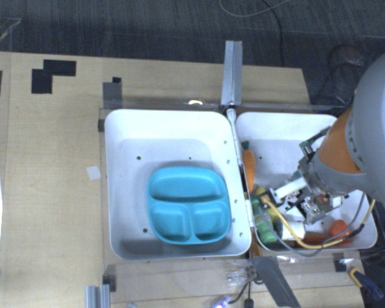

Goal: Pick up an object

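My gripper [306,205] is down inside the right bin [276,140], near its front half, with the grey arm and its orange band [339,149] reaching in from the right. A green object [264,222] lies at the bin's front left corner, just left of the gripper. An orange stick-like object [248,164] rests along the bin's left wall. A red-orange object [338,227] and a reddish one [315,238] lie at the front right, partly hidden by the gripper and cable. Nothing is seen between the fingers.
The left bin [125,140] holds a blue divided plate [189,204] in its front half. A metal post [232,76] stands behind the wall between the bins. The back part of the right bin shows bare white floor.
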Controlling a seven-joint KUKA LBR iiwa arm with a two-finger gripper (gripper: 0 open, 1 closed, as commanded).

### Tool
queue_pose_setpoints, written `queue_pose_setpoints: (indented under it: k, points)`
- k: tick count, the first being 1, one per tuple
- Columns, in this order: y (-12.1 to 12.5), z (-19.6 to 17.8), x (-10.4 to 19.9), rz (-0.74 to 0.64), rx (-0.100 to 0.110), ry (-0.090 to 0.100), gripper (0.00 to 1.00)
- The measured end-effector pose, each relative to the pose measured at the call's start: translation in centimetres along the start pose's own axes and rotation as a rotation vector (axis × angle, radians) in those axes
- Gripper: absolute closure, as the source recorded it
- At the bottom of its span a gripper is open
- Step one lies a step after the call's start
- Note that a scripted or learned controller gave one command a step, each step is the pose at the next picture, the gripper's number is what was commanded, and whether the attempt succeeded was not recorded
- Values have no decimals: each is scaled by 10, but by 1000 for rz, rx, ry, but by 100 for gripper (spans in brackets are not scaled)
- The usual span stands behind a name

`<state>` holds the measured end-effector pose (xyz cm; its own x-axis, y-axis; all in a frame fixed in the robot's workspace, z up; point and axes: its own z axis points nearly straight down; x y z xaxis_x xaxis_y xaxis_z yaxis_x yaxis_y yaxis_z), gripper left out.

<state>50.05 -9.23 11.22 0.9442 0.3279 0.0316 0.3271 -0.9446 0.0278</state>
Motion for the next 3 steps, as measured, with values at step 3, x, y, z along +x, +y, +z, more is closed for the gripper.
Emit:
queue_pose_setpoints:
  k: [3]
  points:
    - [103,6,-32,105,13,14,0]
